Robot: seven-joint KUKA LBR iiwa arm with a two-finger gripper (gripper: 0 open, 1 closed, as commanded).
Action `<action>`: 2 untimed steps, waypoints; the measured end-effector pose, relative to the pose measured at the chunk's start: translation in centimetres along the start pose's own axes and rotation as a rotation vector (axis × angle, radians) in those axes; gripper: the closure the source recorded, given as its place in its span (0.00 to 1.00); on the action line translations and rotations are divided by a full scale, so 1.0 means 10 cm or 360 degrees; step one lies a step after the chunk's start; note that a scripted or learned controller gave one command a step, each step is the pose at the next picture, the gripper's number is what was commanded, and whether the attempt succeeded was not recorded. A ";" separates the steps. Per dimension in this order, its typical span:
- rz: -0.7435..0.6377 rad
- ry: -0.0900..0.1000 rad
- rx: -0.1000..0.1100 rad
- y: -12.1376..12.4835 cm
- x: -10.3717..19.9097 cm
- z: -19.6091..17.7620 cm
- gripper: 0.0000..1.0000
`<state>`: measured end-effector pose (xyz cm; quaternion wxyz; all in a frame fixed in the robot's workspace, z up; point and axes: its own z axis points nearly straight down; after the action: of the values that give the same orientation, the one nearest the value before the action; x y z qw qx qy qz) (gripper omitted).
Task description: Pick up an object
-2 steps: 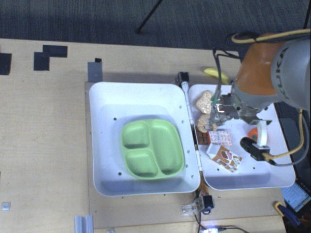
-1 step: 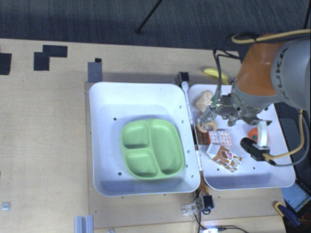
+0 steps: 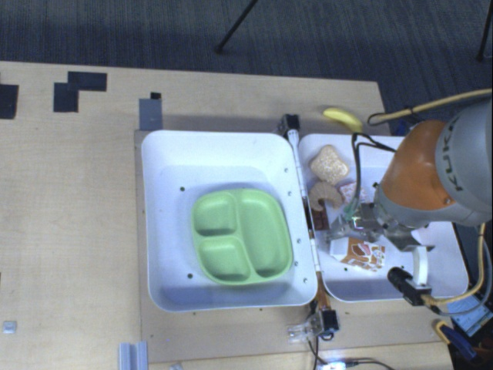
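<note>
In the near part of the right bin (image 3: 454, 272) a small flat card with orange and brown print (image 3: 362, 253) lies on the white floor, just left of the arm's wrist. The gripper (image 3: 350, 220) hangs low over the bin's left-centre, right beside this card and a curved brown piece (image 3: 323, 196); I cannot tell how the fingers stand or whether anything sits between them, since the wrist body and cabling hide them. Farther in, a beige lumpy object (image 3: 329, 163) rests near the far-left corner of the same bin, and a yellow banana-shaped item (image 3: 343, 117) lies on the bench just beyond the far rim. Any of the bin's pieces could serve as the object to lift; the beige lump looks the easiest, being bulky and standing apart. To do the grasp well, the fingers should straddle one piece only and come down square, as the card is thin and may slip. Room is tight on the left, where the divider between bins (image 3: 304, 206) runs close; the bin's right half offers open floor. The left bin (image 3: 166, 176) holds a green compartment tray (image 3: 241, 236).
</note>
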<state>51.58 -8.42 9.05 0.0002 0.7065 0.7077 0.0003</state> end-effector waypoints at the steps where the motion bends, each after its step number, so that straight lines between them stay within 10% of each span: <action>1: -0.0002 0.0001 -0.0007 0.02 0.01 -0.11 1.00; 2: 0.0000 -0.0007 -0.0013 0.15 -0.85 0.03 1.00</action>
<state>53.05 -16.92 8.77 0.0045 0.7066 0.7076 0.0016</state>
